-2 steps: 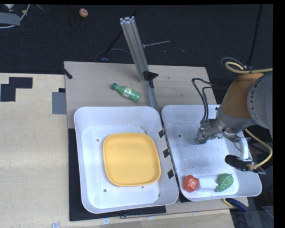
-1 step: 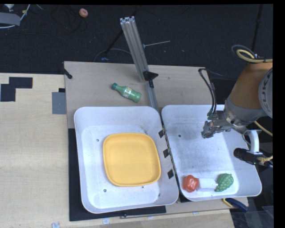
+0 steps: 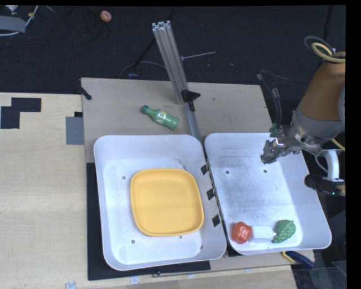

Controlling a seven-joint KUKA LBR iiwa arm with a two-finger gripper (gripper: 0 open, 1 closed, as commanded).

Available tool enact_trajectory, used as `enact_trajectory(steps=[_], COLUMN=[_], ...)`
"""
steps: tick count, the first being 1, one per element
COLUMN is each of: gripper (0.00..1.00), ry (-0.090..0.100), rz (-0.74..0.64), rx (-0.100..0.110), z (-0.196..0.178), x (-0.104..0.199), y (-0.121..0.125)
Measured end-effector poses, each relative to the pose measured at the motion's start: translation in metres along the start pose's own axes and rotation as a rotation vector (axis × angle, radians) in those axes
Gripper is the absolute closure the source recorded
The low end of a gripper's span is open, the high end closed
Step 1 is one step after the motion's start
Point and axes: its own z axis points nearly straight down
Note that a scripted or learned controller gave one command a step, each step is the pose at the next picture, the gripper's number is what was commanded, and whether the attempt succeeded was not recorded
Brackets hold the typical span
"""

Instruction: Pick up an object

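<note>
Backdrop: dark floor behind the counter (image 3: 39, 186), with loose cables and one small orange ball (image 3: 105, 16) near the top edge.
Counter: pale wood on the left, a tan board under the bins, and a few dark square patches at the left edge.
Bins: two shallow white ones, side by side and touching along their inner rims, with three small black clips along that seam.
Left bin (image 3: 110, 169): one yellow plate (image 3: 167, 201) (square with rounded corners) lying flat near the middle.
Right bin (image 3: 304, 226): three small things in a row along the near wall, the floor scuffed grey around the middle.
Red item (image 3: 241, 232): one, round, tomato-like, leftmost of the row.
White item (image 3: 262, 232): one, a small pale block, between the red and green items and touching or almost touching both.
Green item (image 3: 284, 231): one, knobbly (like broccoli), rightmost of the row, close to the bin's right wall.
Bottle (image 3: 161, 117): one green bottle lying on its side on the tan board, beyond the left bin, outside both bins.
Metal rail (image 3: 175, 62): one silver bar slanting from the top down to the seam between the bins, with a black bracket low on it.
Arm: one, grey with an orange band, entering from the right.
Tool (image 3: 272, 153): over the far right part of the right bin, well apart from the three items; nothing visible in it, and I cannot tell whether it is open or closed.
</note>
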Motion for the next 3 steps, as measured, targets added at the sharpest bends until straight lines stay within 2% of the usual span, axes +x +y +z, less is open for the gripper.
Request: enact_trajectory(steps=[1,2,3], gripper=[1.0,1.0,1.0], ry=[0.0,0.001,0.002], rz=[0.001,-0.004,-0.003], rx=[0.002,0.005,0.005], z=[-0.03,-0.03,-0.024], x=[-0.001,0.061,0.108], y=[0.0,-0.004,0.0])
